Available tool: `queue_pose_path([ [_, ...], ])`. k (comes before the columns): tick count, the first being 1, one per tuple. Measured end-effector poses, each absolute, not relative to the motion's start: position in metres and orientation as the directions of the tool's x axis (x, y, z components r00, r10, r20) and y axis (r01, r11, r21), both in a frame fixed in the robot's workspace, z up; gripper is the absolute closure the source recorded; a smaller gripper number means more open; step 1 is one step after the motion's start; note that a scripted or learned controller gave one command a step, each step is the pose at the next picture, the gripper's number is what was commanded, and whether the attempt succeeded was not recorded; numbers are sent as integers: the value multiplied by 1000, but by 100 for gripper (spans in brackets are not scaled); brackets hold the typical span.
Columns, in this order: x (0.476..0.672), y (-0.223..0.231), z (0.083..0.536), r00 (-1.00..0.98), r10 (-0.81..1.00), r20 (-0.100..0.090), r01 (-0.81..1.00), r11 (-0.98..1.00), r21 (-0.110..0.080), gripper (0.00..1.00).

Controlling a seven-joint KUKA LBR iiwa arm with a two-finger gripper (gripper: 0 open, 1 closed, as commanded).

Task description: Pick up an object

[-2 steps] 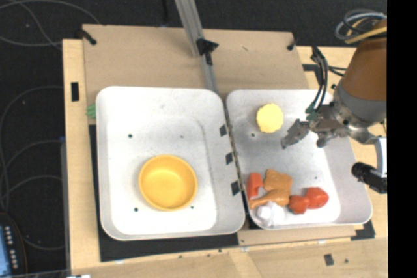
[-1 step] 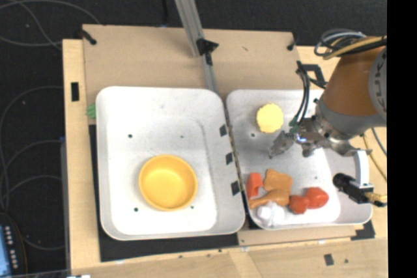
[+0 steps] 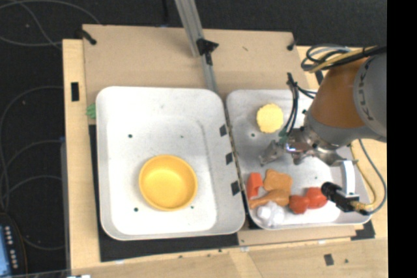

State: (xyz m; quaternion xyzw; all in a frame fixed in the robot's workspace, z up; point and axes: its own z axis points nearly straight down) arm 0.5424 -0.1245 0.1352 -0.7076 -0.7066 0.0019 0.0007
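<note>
Grey wrist hides much of the gripper (image 3: pixel 284 152), so I cannot tell its state. A yellow ball (image 3: pixel 270 118) sits just above it; orange and red pieces (image 3: pixel 287 192) crowd below.

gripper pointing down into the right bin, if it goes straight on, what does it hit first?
Likely bare floor of the right bin: the gripper hangs below the yellow ball and above the orange block. Depth unclear.
</note>
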Motion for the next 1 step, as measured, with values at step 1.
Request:
queue_pose_path([
  [1,544,-125,149,5,1000,0,1000,-5,4,100],
])
